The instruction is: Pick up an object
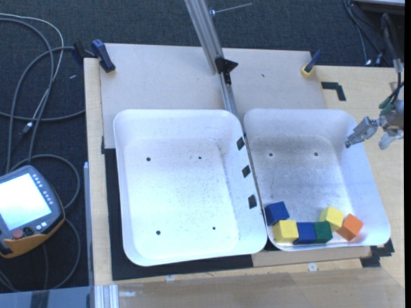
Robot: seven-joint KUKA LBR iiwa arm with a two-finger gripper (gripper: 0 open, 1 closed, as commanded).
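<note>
Bench [167, 76] is a pale board on dark carpet, with two shallow white bins side by side on it. Left bin [128, 172] has a speckled floor with a few small dark dots. Right bin [359, 172] has the same speckling, and all the blocks sit along its near edge.

A metal pole [202, 27] slants down from the top to a black bracket at the back of the bench, in line with the seam between the bins. A teach pendant [26, 207] with a lit screen and orange casing lies on the carpet at far left, with loose cables [38, 76] looping above it. A blue clamp [103, 53] grips the back-left corner of the board, and a yellow clamp [309, 68] the back-right.

Gripper [374, 133] is at the right edge, above the right bin's far-right rim — two fingers spread apart, nothing between them. It is well apart from the blocks.

Blocks, clustered in the near-right corner: blue block [277, 212] stands leftmost, slightly behind the row; yellow block [286, 230] is just in front of it; a second blue block [306, 231] touches it, then green block [322, 231]; another yellow block [333, 217] sits behind the green one, and orange block [351, 226] is rightmost, tilted against the bin wall.
</note>
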